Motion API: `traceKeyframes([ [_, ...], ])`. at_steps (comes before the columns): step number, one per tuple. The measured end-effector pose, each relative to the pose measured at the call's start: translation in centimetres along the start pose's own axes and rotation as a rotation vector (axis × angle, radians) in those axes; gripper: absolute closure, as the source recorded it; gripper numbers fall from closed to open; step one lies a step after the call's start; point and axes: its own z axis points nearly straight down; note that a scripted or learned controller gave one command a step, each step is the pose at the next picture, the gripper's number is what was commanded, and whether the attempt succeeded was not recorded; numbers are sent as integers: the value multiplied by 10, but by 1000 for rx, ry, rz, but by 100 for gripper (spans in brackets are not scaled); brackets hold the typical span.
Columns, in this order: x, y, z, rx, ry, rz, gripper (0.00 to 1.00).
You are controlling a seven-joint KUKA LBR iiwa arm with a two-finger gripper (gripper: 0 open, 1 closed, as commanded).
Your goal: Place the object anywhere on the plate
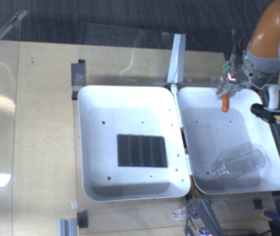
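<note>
The gripper looks pinched on a small orange object dangling over the far end of the right bin, so pickup seems done, but the dark plate in the left bin is well apart.

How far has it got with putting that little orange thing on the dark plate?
Pickup looks done: the pincer holds the orange object aloft over the right bin. Carrying is in hand. Left: crossing to the left bin and setting it on the dark plate.
</note>
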Motion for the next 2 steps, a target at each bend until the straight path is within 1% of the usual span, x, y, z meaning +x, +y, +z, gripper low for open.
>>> traceKeyframes([
  [1, 49, 17, -113, -3, 1, -18, 100],
  [2, 48, 17, -112, -1, 1, -18, 0],
])
